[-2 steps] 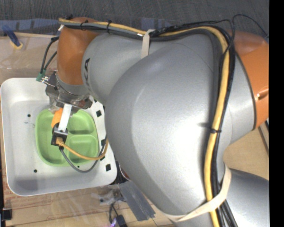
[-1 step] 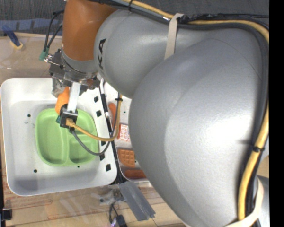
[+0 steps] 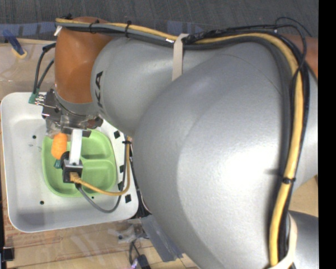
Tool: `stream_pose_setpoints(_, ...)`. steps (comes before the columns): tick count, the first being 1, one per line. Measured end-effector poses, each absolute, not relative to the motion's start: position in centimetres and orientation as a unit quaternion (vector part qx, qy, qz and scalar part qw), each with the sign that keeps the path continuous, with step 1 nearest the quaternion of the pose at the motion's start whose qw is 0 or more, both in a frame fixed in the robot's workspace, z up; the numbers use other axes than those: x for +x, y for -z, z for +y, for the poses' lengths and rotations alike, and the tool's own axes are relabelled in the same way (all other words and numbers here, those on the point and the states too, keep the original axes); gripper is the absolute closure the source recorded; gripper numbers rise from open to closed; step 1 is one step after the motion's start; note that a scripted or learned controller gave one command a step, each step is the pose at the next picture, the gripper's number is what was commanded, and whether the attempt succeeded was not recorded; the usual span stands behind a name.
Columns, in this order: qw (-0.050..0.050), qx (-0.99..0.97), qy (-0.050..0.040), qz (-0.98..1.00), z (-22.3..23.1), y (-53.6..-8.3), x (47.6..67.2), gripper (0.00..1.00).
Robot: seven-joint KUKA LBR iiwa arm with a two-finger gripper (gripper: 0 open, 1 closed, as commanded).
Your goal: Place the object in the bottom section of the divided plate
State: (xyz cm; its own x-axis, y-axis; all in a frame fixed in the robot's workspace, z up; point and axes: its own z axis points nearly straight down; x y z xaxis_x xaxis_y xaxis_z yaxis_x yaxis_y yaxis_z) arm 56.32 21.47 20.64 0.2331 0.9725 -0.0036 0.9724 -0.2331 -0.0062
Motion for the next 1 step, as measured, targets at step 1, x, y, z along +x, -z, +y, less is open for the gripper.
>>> stream_pose_setpoints(1, 0.001, -0.786, -0.0031, -0.619, 21.42, -20.66, 56.36, 0.0)
